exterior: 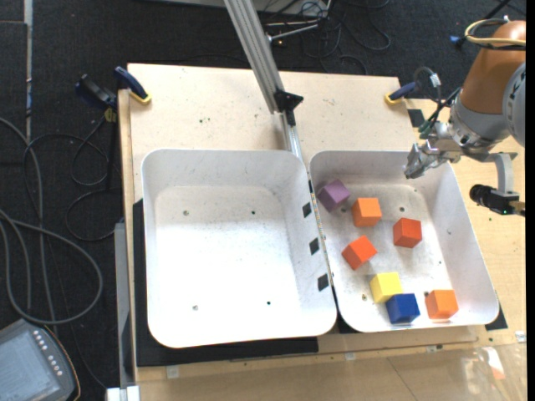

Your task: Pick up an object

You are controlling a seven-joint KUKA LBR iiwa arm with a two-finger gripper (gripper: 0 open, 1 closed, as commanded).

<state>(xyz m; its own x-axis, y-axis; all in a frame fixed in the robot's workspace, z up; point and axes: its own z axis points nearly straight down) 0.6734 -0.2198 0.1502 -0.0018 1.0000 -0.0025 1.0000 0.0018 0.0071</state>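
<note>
The left shallow white plastic bin point(167, 224) adjoins the right white bin point(468, 249), which holds a purple cube point(334, 194), three orange cubes point(366, 211), a red cube point(407, 232), a yellow cube point(385, 286) and a blue cube point(402, 307). The grey gripper point(415, 167) hangs over that bin's far right corner, touching nothing; whether its jaws are apart cannot be told.

One camera is fixed high above the bench point(209, 98) and looks down at a slant. The far edge of the bench lies toward the top of the frame. Both white bins point(226, 249) sit in the middle and lower part, with dark floor point(58, 182) around.
</note>
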